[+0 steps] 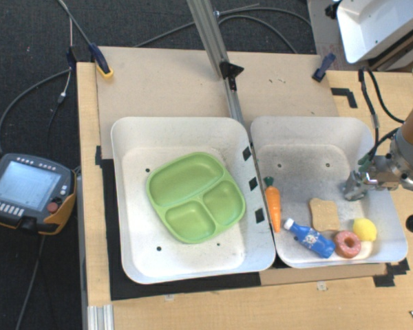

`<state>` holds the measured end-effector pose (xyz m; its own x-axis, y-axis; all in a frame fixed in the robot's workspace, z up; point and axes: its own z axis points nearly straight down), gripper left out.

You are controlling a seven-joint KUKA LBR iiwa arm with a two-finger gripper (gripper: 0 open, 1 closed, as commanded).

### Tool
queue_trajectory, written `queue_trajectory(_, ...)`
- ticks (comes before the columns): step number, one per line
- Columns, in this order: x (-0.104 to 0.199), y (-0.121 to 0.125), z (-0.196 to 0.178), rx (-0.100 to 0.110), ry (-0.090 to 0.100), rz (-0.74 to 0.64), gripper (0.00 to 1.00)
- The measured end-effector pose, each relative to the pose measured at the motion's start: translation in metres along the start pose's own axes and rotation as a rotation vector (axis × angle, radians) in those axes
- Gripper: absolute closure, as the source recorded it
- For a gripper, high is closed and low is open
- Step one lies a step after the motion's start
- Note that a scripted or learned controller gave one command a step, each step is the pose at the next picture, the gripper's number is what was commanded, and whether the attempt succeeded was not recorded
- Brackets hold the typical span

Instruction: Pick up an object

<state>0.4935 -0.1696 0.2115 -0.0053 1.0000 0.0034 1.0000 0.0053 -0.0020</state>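
The right bin [299, 139] holds several small items along its front. An orange carrot [272, 208] lies by the left wall. A blue bottle with a white cap [310, 239] lies next to a pink donut [347, 244]. Behind them are a tan slice of toast [324, 214] and a yellow lemon [364, 229]. My gripper [355, 188] hangs over the right side of this bin, just behind the lemon and to the right of the toast. I see nothing held in it.
The left bin [127, 184] carries a green divided plate [196, 196]. A metal pole [213, 40] slants across the back of the bench. A teach pendant [27, 192] lies on the floor at left.
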Motion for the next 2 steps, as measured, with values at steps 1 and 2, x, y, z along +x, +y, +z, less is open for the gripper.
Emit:
queue_trajectory(1,0.060,0.001,-0.011,-0.002,0.001,-0.003,1.00)
queue_trajectory(2,0.118,-0.002,-0.002,0.001,0.000,-0.001,1.00)
